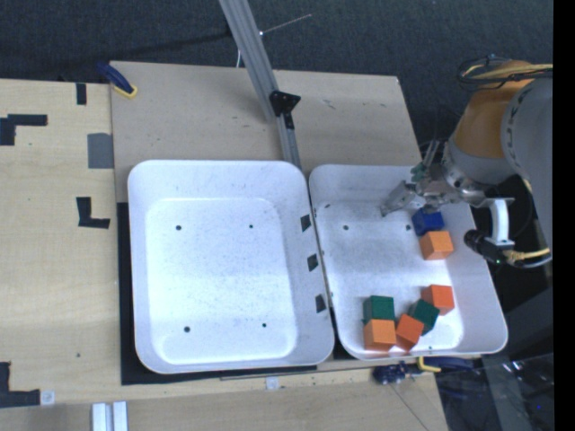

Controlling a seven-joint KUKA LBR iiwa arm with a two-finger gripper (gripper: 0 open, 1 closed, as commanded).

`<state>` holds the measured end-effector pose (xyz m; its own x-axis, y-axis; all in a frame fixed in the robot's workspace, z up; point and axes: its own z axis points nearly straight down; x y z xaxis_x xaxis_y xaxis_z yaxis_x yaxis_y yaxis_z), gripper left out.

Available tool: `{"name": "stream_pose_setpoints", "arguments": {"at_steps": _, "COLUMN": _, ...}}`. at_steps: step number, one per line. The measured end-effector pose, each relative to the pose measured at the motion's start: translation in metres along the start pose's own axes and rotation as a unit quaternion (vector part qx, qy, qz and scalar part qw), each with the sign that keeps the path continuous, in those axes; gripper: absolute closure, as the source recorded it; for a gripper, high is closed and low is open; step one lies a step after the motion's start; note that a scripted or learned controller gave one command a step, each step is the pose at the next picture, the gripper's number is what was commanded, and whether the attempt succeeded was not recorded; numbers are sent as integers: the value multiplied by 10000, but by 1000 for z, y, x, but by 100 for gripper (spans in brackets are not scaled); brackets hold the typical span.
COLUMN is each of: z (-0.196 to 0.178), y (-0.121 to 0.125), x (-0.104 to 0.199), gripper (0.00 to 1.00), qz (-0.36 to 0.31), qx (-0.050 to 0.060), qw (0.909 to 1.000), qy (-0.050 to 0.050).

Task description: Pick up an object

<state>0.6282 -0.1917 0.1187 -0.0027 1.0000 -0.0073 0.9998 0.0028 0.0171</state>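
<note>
Dark carpet surrounds the pale wooden tabletop [207, 106], and from my seat I see two shallow white bins on it side by side. Biggest is the left bin [220, 263], with speckled white walls and a few dark dots on its floor. Beside it, touching along the middle seam, sits the right bin [359, 241], which holds all the blocks. My arm [503, 124], grey with its orange band, reaches in from the right and hangs over the far part of the right bin. The jaws [415, 194] sit low there, just beside a blue block [429, 219]; whether they are parted or closed I cannot tell, and nothing shows between them. Touching the blue block on its near side is an orange block [437, 244], a small cube with a lighter top face. Near the front wall lies a cluster: a green block [380, 307] over an orange one [380, 332], another orange cube [409, 329], a dark green block [425, 314], and an orange-red block [439, 296] at the right.
</note>
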Motion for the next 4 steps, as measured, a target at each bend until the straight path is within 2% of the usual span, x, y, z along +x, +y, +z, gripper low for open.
{"name": "stream_pose_setpoints", "arguments": {"at_steps": 1, "z": -8, "y": 0, "x": 0, "gripper": 100, "qz": -7, "qx": -4, "qw": 10000, "qy": -8}}
{"name": "stream_pose_setpoints", "arguments": {"at_steps": 2, "z": -52, "y": 7, "x": -3, "gripper": 100, "qz": 3, "qx": 67, "qw": 10000, "qy": 30}}
{"name": "stream_pose_setpoints", "arguments": {"at_steps": 4, "z": -141, "y": 11, "x": 1, "gripper": 100, "qz": 1, "qx": 62, "qw": 10000, "qy": 30}}
